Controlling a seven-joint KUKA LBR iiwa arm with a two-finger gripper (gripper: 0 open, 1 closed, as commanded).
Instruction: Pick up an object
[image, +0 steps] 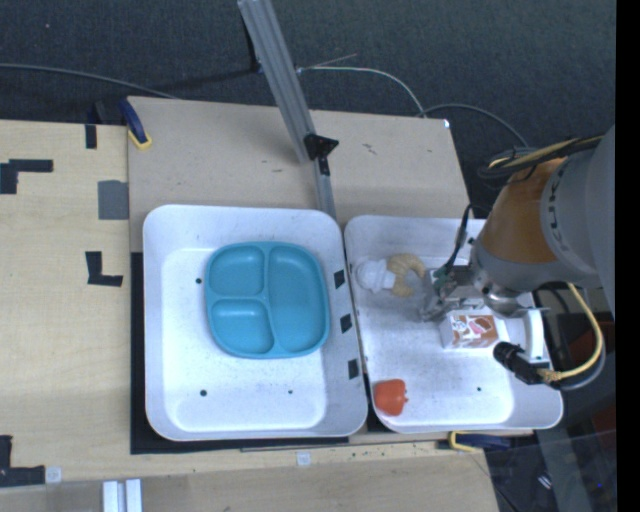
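Low in the right bin (400, 235), gripper (437, 303) beside a small packet (471, 329).

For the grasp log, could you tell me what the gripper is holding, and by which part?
It cannot be told: the gripper is low in the right bin, between the tan object and the small packet.

You've got two white bins on the table: the left bin (170, 330) and the right bin (420, 400). One blue divided plate (268, 300) with three sections. One orange-red item (391, 396), one small printed packet (470, 329), one white piece (372, 275), one tan piece (407, 267).
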